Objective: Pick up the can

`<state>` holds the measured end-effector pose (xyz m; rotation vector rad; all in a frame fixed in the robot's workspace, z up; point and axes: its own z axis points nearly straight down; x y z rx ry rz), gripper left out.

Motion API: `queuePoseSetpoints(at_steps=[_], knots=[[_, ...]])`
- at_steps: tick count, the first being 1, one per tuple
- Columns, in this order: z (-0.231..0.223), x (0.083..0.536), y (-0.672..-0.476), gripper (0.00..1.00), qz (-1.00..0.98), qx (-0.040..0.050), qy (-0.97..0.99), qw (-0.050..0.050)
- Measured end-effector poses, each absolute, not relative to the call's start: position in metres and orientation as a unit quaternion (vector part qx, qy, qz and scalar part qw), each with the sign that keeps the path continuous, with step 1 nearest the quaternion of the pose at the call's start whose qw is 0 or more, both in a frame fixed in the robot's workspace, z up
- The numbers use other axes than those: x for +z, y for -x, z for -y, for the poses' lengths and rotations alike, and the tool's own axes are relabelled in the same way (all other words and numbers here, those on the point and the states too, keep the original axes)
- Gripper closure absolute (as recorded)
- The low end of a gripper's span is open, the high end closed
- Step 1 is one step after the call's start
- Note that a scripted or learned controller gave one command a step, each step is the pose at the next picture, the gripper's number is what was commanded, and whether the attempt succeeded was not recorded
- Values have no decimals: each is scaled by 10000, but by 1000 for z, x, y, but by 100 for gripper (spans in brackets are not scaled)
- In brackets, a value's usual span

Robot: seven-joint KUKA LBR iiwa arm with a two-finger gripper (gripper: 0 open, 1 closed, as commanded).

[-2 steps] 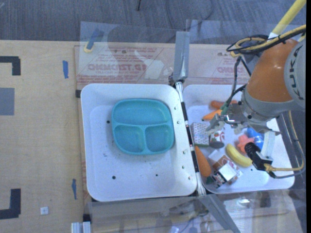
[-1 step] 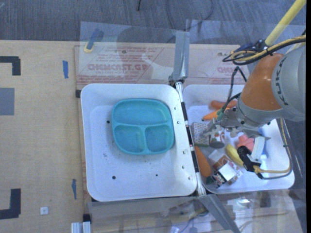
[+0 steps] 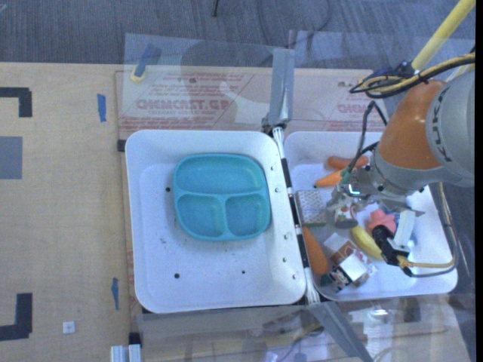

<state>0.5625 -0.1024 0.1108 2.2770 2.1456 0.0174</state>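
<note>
I have the arm point(image 3: 423, 138) reaching in from the right, orange band above the wrist, hanging over the right bin point(image 3: 445, 277). The gripper point(image 3: 349, 196) sits low among the clutter near that bin's left-middle; I can't tell whether the jaws are spread or pressed together, the wrist body and cables block them.

The can point(image 3: 349, 265) — as far as I can make out, the small cylinder with the red and white label — lies on its side near the right bin's front edge, below the gripper and apart from it. A long carrot point(image 3: 315, 251) lies just left of the can along the bin's left wall. A banana point(image 3: 365, 241) is just above-right of the can. A pink item point(image 3: 382, 220) sits beside the banana. Two more orange carrots point(image 3: 337, 170) lie at the bin's back.

Left bin point(image 3: 151, 270) holds a teal divided plate point(image 3: 222, 196), three compartments, flat, roughly centred. Both bins sit side by side on the worktop point(image 3: 60, 202).
</note>
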Motion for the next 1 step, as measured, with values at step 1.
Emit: queuePoseSetpoints(at_steps=[1], knots=[[65, 234, -605, 100, -5862, -7, -8102, 3]])
